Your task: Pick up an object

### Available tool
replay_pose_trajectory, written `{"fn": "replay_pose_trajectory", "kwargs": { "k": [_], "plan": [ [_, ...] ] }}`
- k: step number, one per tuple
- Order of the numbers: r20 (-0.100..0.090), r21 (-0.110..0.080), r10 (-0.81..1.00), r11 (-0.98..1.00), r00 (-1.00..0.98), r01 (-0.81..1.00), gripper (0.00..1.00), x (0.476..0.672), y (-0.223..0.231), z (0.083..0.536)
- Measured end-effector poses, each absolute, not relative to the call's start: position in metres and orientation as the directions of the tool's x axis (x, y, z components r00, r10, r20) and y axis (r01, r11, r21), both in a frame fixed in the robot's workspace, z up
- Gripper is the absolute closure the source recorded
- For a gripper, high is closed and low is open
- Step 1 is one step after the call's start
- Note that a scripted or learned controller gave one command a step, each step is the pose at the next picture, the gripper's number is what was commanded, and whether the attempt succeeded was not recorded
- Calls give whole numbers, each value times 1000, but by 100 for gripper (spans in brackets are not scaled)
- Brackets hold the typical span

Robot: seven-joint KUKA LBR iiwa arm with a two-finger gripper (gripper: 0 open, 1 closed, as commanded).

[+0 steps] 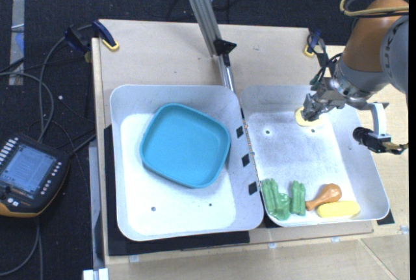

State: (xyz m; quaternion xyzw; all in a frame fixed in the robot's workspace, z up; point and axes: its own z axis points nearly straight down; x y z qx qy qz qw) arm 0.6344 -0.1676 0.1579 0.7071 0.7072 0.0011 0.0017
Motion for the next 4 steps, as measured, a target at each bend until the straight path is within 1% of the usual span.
{"fn": "replay_pose_trajectory", "kwargs": {
  "k": [1, 2, 3, 4],
  "plan": [
    [-1, 6, 1000, 0, 0, 1000, 100, 643, -171, 217],
    [-1, 5, 1000, 1, -1, 1000, 100, 644, -171, 270],
    [1, 1, 1000, 4, -4, 1000, 100, 641, -125, 273],
    [1, -1, 1000, 4, -4, 1000, 100, 639, -75, 256]
  ]
}}
